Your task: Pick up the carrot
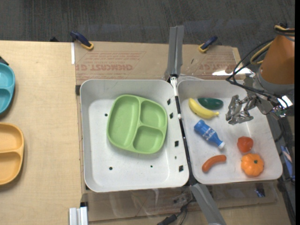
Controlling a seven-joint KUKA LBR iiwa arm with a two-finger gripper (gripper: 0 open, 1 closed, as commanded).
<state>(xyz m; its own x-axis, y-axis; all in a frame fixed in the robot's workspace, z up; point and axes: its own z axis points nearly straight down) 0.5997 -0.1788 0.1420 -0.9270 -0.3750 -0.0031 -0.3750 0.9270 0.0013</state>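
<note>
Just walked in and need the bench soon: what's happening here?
A robot arm reaches in over the right bin, its gripper hovering near the bin's back with nothing between its fingers. The carrot lies untouched near the front, by a bottle. The left bin holds a green tray.

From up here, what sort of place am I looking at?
Probably a robot lab test bench: white bins clamped on cardboard, toy food like a banana, and a robot arm reaching in.
</note>
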